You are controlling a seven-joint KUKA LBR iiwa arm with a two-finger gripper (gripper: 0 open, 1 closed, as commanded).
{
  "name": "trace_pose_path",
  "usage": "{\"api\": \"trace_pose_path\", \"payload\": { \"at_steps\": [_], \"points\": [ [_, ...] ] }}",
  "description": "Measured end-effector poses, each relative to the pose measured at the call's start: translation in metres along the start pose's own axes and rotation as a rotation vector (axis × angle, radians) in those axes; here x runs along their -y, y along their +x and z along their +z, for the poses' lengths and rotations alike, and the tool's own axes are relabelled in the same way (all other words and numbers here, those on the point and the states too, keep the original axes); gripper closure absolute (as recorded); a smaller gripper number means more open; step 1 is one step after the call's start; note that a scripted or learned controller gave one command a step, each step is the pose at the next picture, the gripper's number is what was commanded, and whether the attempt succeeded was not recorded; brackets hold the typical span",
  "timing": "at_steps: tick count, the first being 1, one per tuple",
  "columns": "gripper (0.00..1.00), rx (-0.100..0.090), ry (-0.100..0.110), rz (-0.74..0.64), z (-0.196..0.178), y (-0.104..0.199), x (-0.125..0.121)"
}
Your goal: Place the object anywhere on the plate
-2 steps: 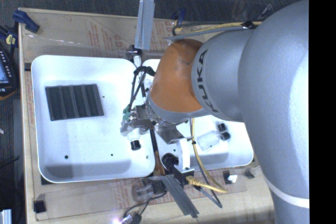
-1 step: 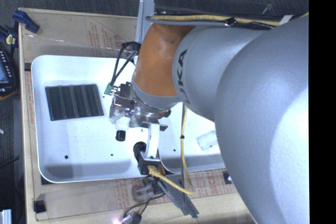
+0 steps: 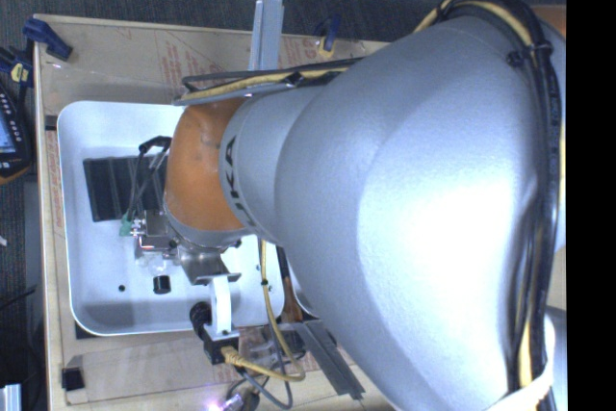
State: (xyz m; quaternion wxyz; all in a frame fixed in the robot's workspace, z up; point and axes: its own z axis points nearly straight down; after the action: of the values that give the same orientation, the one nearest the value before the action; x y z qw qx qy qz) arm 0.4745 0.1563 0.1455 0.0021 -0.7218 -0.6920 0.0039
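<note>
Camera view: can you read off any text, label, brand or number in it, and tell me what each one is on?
No text can be read for certain.
Arm: dark lettering runs along the grey housing beside the orange band, too foreshortened to read.
Bench: faint reddish print on the board above the white bin, too faint to read.
Dark device at the left edge: markings too small to read.

The arm [image 3: 404, 207] hides the right bin (wholly).

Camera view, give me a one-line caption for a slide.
Grey KUKA arm with orange band reaches over the left shallow white bin, above a black rectangular object.
</note>
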Motion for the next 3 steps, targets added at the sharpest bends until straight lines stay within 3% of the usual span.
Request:
{"api": "trace_pose_path", "payload": {
  "at_steps": [1, 2, 3],
  "points": [
    [1.00, -0.003, -0.007, 0.067, -0.134, -0.068, -0.006],
    [1.00, -0.002, -0.003, 0.322, -0.107, 0.041, -0.007],
    [1.00, -0.002, -0.001, 0.140, -0.088, -0.005, -0.035]
  ]
}}
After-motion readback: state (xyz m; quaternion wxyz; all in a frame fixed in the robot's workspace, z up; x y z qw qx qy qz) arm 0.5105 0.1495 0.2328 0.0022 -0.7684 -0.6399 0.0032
